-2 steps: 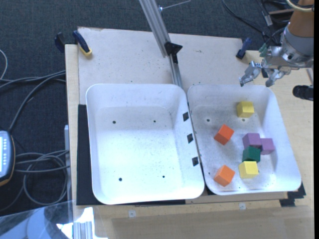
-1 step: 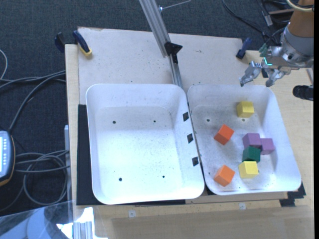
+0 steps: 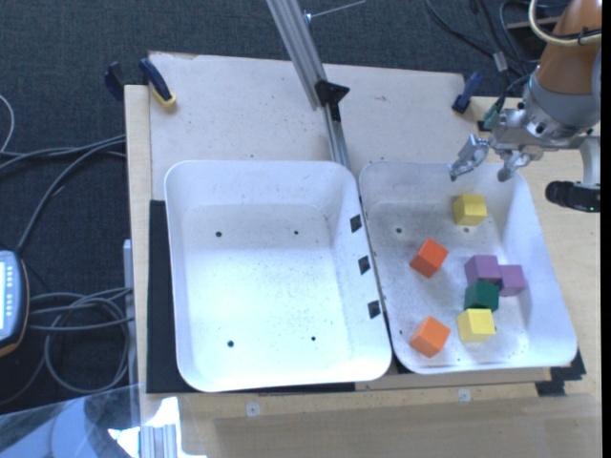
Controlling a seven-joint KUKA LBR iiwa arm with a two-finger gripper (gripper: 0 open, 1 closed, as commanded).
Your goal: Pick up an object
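The gripper (image 3: 490, 160) hangs above the far edge of the right bin (image 3: 546, 284), with its two metal fingers (image 3: 465, 163) spread apart and pointing down. Nothing sits between the fingers, and they touch no block. The arm (image 3: 571, 55), grey with an orange band, enters from the right side of the view.

Closest to the fingers is a yellow block (image 3: 470, 209), lying in the right bin just below the gripper and apart from it. Nothing stands between the gripper and this block.

Further out, the right bin holds the following:
- An orange block (image 3: 430, 257), near the bin's centre.
- Two purple blocks (image 3: 496, 273), touching each other, to the right of the orange block.
- A green block (image 3: 481, 297), directly against the near side of the purple pair.
- A second yellow block (image 3: 476, 324), touching the near side of the green block.
- A second orange block (image 3: 431, 335), near the bin's front edge, beside the second yellow block.

The left bin (image 3: 181, 256) sits beside the right bin, their inner rims overlapping.

Both bins rest on a pale board (image 3: 248, 113). A slanted metal bar (image 3: 296, 36) crosses the board's far side and ends at the bins' shared edge. A blue and yellow clamp (image 3: 157, 82) grips the board's far left corner. Cables (image 3: 57, 170) lie on the dark floor to the left.
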